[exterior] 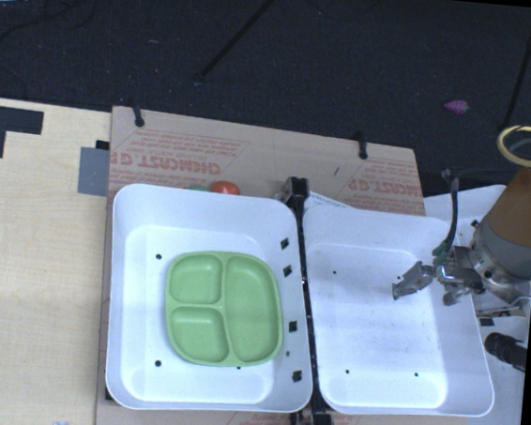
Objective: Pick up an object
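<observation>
- Two shallow white plastic bins sit side by side on the bench: the left bin (140, 241) and the right bin (373, 360).
- One pale green plastic plate with three compartments (224, 307) lies flat on the left bin's floor, near its middle.
- The grey two-finger gripper (409, 283) hangs over the right bin's upper right part, well apart from the plate; whether it is open or closed cannot be told.
- A small red-orange round object (225, 188) rests behind the left bin's far rim.
</observation>
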{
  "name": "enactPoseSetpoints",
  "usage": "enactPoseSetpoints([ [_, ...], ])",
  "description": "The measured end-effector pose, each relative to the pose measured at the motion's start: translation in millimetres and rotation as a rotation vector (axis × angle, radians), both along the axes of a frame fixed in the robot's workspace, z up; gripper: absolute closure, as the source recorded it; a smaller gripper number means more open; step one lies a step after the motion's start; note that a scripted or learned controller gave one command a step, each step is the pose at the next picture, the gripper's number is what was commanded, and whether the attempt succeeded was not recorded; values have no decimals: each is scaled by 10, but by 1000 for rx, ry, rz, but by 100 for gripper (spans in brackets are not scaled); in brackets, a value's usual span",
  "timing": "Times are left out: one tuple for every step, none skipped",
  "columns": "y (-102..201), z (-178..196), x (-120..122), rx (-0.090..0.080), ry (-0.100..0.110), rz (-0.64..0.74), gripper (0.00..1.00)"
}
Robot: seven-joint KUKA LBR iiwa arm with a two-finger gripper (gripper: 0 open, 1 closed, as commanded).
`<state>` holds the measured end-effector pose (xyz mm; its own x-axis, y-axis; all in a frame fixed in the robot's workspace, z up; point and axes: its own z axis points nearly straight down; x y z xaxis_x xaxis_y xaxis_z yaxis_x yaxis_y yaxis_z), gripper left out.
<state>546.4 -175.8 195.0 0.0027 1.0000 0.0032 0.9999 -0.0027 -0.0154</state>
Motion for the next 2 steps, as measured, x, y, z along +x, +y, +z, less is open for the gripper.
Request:
enactPoseSetpoints([
  [0, 74, 31, -3, -14, 3, 0],
  [-8, -358, 33, -1, -9, 2, 0],
])
